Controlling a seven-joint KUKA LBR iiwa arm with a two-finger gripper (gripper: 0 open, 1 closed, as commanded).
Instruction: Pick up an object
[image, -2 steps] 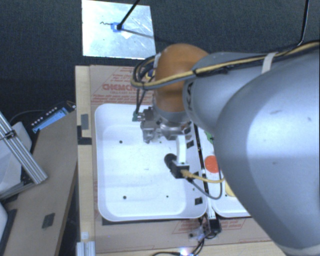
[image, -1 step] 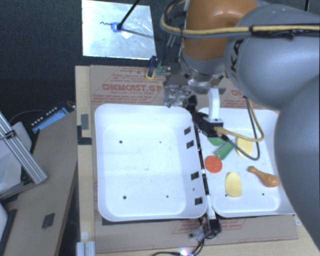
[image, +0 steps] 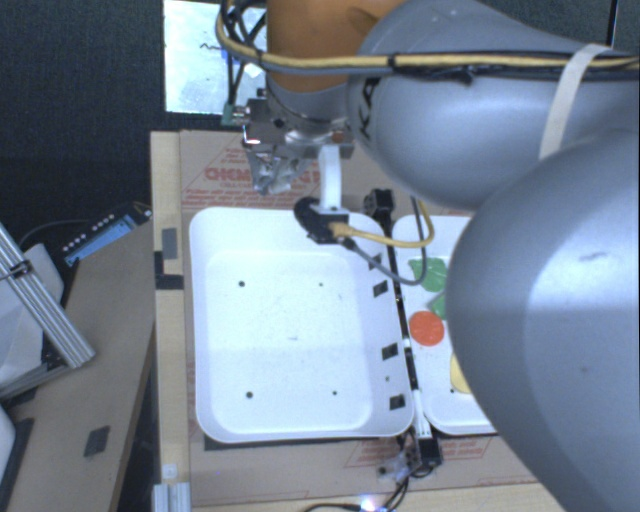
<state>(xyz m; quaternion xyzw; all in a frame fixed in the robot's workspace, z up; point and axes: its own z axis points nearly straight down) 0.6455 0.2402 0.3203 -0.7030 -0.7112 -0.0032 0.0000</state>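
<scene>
My gripper (image: 272, 178) hangs below the orange-banded wrist, over the cardboard just beyond the far rim of the left bin (image: 290, 330). Nothing can be seen held in it. The right bin (image: 408, 238) is mostly covered by my grey arm. In the part that shows lie a green object (image: 430, 272), a round orange-red object (image: 427, 328) and the edge of a yellow object (image: 459, 375). They are well to the right of the gripper and nearer the camera.
A white bracket and a black cable fitting (image: 320, 220) with a yellow cable hang over the left bin's far right corner. Black clips (image: 390, 352) line the seam between the bins. An aluminium rail (image: 45, 310) lies off the bench at left.
</scene>
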